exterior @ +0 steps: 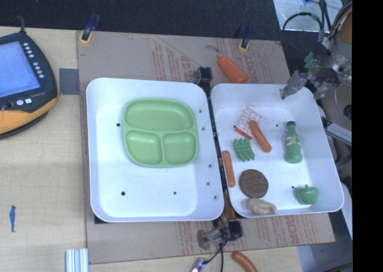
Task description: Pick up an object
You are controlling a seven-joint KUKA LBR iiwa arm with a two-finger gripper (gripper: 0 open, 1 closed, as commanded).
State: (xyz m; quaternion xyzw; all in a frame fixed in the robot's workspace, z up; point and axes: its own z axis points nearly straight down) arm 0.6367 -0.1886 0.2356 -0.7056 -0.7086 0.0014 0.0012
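The right bin [323, 145] holds several small items: a green bottle [292, 142], an orange sausage-like piece [260, 136] beside a pink-and-white wrapper [248, 117], a green ridged piece [243, 149], a thin orange stick [228, 168], a brown round disc [254, 183], a beige lump [261, 206] and a small green fruit [307, 194]. My gripper [294, 87] hangs over the bin's far right corner, above and apart from all of them. Nothing is seen in its grasp.
The left bin [108, 193] holds a green divided plate [160, 131]. An orange piece [231, 69] lies on the cardboard behind the bins, and another [245, 260] lies in front. A control pendant [21, 82] rests at the far left. Clamps and cables sit near the bins' seam.
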